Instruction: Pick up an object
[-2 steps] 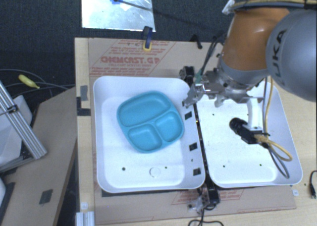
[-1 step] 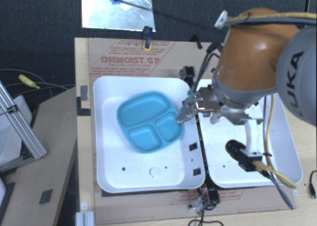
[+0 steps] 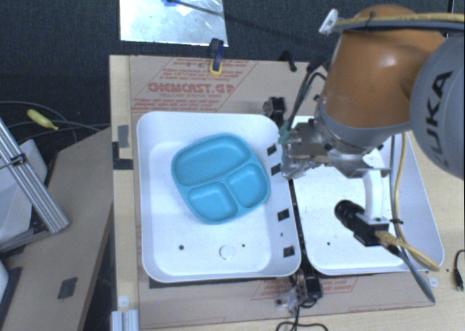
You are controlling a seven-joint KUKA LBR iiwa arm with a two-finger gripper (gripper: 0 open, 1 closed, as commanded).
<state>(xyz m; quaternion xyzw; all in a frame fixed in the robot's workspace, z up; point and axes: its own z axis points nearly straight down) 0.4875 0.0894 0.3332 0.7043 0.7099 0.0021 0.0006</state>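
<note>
A blue divided plate (image 3: 218, 177) with three compartments lies tilted in the middle of the left white bin (image 3: 156, 199). My gripper (image 3: 292, 157) hangs under the big grey and orange wrist, at the upper end of the divider between the two bins, just right of the plate's right rim. The wrist hides the gripper's tip, and I see nothing held in it.
The right bin (image 3: 330, 253) lies mostly under the arm. A black cylinder on a white bracket (image 3: 360, 224) with a yellow cable hangs over it. A faint round mark (image 3: 227, 252) sits near the left bin's front wall. Cardboard (image 3: 192, 83) lies behind the bins.
</note>
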